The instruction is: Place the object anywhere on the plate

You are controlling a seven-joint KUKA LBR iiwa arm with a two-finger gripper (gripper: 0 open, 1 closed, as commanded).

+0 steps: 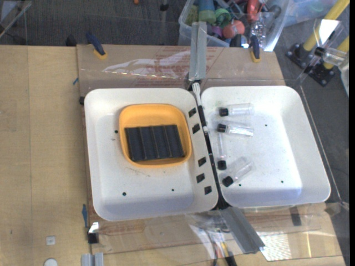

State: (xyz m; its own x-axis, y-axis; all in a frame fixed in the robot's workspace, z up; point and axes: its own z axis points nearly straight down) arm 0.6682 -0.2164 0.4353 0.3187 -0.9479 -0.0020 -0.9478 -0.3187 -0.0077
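Observation:
A yellow-orange plate (128,116) sits in the left white bin (102,187). A black ribbed rectangular object (154,142) lies flat on the plate, covering most of its middle. In the right white bin (288,170) lie several clear plastic tubes with black caps: one (234,111) near the top, one (235,129) below it, one (221,150) standing along the bin's left wall and one (237,172) lower down.
A metal divider bar (197,60) runs between the bins from the back. A clear tub of coloured toys (233,10) stands behind the bench. Tape and a grey strip (244,234) lie at the front edge.

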